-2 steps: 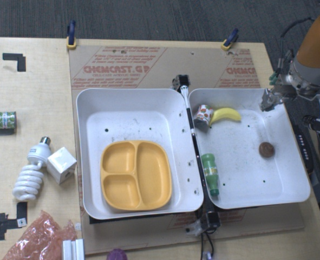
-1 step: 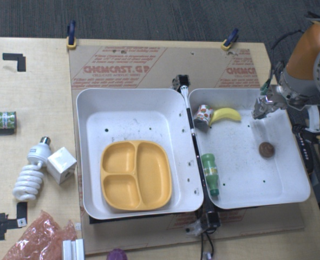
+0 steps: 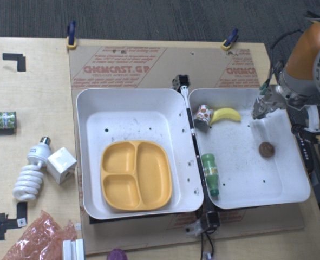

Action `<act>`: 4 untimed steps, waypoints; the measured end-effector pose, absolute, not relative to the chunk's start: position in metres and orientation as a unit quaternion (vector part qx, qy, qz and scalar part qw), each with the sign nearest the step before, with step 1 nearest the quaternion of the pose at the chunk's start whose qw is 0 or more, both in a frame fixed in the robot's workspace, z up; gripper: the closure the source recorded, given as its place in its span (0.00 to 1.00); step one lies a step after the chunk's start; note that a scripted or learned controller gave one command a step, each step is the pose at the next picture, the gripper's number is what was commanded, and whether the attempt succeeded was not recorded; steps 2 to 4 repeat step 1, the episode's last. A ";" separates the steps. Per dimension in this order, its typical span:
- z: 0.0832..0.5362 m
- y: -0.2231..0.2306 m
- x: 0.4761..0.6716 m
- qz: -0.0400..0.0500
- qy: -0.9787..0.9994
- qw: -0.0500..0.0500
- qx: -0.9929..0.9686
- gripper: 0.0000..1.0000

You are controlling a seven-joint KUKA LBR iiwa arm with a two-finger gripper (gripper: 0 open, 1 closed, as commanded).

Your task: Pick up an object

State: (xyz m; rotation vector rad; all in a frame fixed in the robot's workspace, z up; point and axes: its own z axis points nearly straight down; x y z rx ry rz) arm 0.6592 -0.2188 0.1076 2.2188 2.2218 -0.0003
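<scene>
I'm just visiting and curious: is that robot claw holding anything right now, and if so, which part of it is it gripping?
Nothing shows between the fingers of the gripper. It hangs over the right bin, apart from the banana and the small brown ball.

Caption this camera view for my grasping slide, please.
Gripper hovers over right bin holding banana, green bottle, brown ball.

**Objects in the right bin**

Four items lie before me. A yellow banana [image 3: 226, 115] lies near the far wall, touching a small patterned packet [image 3: 203, 114]. A green bottle [image 3: 209, 173] lies along the left wall. A brown ball [image 3: 266, 149] sits apart, toward the right.
</scene>
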 end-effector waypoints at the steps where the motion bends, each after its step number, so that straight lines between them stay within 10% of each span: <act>1: 0.102 -0.222 0.659 0.000 0.707 0.001 0.707 0.00; 4: 0.102 -0.222 0.659 0.000 0.707 0.001 0.707 0.00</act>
